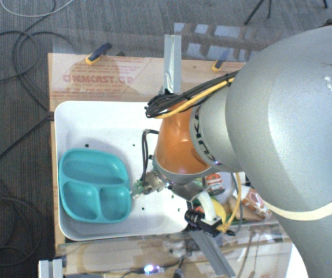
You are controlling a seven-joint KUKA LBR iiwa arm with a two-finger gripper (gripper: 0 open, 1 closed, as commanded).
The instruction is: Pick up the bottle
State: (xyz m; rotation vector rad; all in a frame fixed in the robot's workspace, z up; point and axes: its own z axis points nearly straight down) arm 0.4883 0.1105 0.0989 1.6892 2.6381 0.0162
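Left bin (67,112): we are seeing a white tray holding a teal divided plate (93,185) at about 8 o'clock from the middle of the view; the rest of its floor is showing bare white with a few dark specks.

Plate: it is lying flat, three compartments, nothing in them as far as we can tell.

Arm (270,126): we are watching the grey arm reaching in from 3 o'clock, its orange band (177,146) hanging over the inner edge of the left bin, near the middle of the view.

Gripper (144,185): we are making out a small metal and green piece below the orange band, just beside the plate's 3 o'clock rim. We cannot tell how it is set or whether it has anything.

Bottle: we are not managing to pick out any bottle for certain. At about 5 o'clock, under the arm, a jumble of things (224,204) is lying partly hidden: something yellow, something red and white, some packaging. The bottle may be among them or behind the arm.

Progress: we are judging the pick as not yet done; nothing is showing lifted. Finding, gripping and raising the bottle are all remaining.
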